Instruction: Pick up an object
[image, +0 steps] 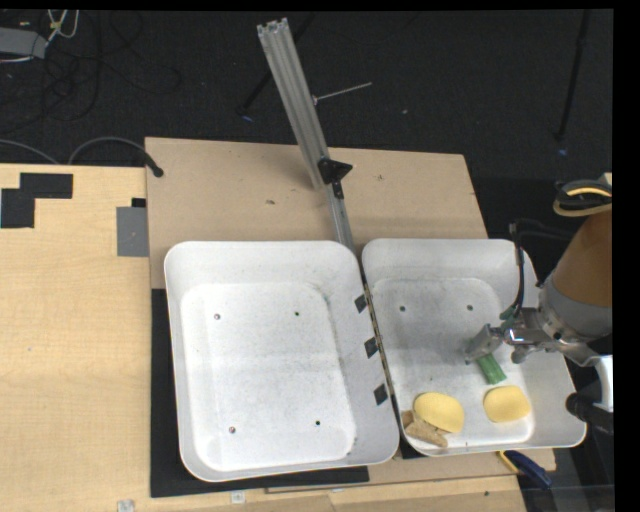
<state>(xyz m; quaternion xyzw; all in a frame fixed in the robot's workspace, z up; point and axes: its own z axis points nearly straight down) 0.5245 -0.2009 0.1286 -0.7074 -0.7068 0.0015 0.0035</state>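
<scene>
**Operator:** The target I'd pick is the green piece (491, 369) in the right bin (440, 262); it lies on the floor toward the right wall, tilted, just under the gripper (484, 346). I can't tell from here whether the jaws are apart, together or closed on anything; the metal at the tip blurs into the green piece, so I won't claim a hold.

**Colleague:** So how would you run the grab?

**Operator:** I'd line the fingers across the piece's narrow width, not along its length; come down straight until they flank it; close only once it sits between them; then lift slowly and check that it comes up with the gripper.

**Colleague:** Anything crowding it?

**Operator:** Two yellow lumps on the near side; the right yellow lump (507, 403) is just beside the green piece's near end, so a finger could nudge it; the left yellow lump (439, 411) is a little further left, touching a tan scrap (430, 432) by the near rim. The bin's right wall is close to the wrist side; I'd judge that the tighter limit. The left bin (200, 265) sits well apart; a slanted metal rail (300, 110) rises at the far side, clear of this reach.
</scene>
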